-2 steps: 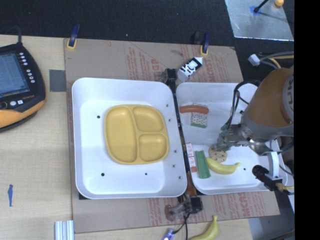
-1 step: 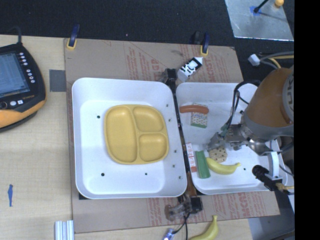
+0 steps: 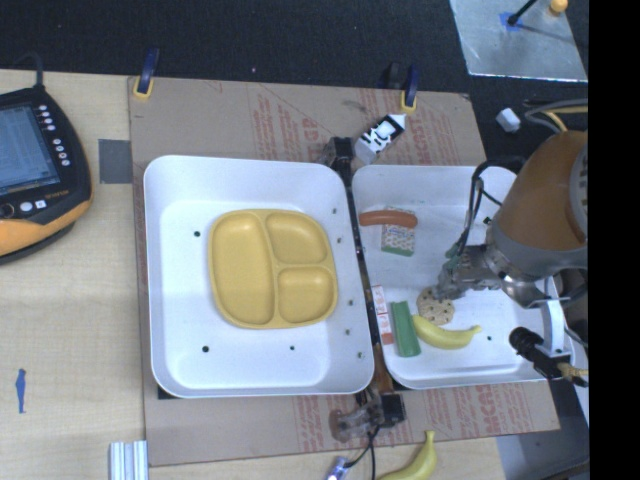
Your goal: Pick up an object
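The hand (image 3: 450, 276) hung in the right bin (image 3: 445, 372), directly above the cookie (image 3: 435, 306); whether it was apart or together I could not tell. The banana (image 3: 445, 335) lay just nearer, its long axis running left-right.

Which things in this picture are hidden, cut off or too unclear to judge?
- Gripper, camera view: small and dark against the arm, so whether it touches the cookie is unclear.
- Right bin: the arm covers its right side.
- Banana outside the bins: cut by the bottom edge.
- Label on the packet: too small to read.
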`<state>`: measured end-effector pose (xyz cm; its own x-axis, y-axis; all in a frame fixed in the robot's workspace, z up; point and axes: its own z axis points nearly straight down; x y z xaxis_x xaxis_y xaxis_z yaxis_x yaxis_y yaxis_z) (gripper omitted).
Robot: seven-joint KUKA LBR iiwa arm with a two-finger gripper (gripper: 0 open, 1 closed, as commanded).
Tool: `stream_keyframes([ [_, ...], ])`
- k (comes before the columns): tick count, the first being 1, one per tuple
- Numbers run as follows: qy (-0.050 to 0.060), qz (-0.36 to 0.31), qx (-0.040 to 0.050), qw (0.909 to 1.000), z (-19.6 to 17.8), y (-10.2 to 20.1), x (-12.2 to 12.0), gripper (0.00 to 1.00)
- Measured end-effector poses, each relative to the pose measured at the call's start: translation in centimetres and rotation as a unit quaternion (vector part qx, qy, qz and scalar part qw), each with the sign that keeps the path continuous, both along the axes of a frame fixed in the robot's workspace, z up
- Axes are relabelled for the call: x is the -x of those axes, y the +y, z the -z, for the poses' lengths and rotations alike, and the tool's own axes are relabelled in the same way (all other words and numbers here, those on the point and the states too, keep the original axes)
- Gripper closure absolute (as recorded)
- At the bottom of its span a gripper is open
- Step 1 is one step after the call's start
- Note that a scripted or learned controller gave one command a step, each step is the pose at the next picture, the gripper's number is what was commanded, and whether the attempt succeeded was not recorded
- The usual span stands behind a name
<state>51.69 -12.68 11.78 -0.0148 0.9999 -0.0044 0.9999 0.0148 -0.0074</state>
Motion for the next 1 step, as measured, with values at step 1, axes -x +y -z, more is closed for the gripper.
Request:
stream_keyframes([
  [1, 0.000, 0.000, 0.0000, 1.0000, 0.00, 0.01, 0.00, 0.00],
])
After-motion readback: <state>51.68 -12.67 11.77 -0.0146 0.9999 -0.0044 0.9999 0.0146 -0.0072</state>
